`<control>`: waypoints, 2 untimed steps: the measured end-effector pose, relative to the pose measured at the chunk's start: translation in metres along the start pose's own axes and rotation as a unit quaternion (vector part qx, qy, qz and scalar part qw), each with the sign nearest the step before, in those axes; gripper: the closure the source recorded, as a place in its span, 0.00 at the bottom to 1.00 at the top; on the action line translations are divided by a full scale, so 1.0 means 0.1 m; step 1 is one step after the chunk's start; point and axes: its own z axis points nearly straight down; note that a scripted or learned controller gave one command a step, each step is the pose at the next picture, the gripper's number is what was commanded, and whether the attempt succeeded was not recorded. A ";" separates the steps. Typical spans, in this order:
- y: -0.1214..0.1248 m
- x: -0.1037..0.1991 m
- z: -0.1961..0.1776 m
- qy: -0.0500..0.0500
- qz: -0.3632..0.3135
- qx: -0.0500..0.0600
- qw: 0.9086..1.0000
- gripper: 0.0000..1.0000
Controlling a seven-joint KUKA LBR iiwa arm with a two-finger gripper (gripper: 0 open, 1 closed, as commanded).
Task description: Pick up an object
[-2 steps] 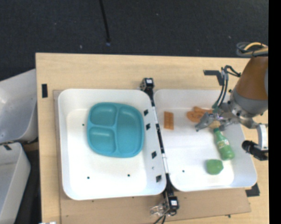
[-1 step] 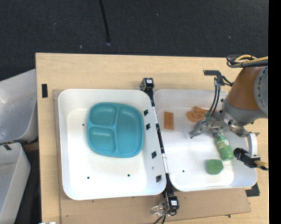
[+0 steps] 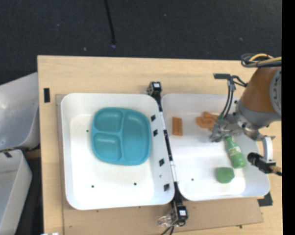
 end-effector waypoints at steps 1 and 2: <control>0.12 -0.02 -0.52 0.000 -0.004 -0.001 1.000 1.00; 0.13 -0.03 -0.87 0.000 -0.005 0.000 1.000 1.00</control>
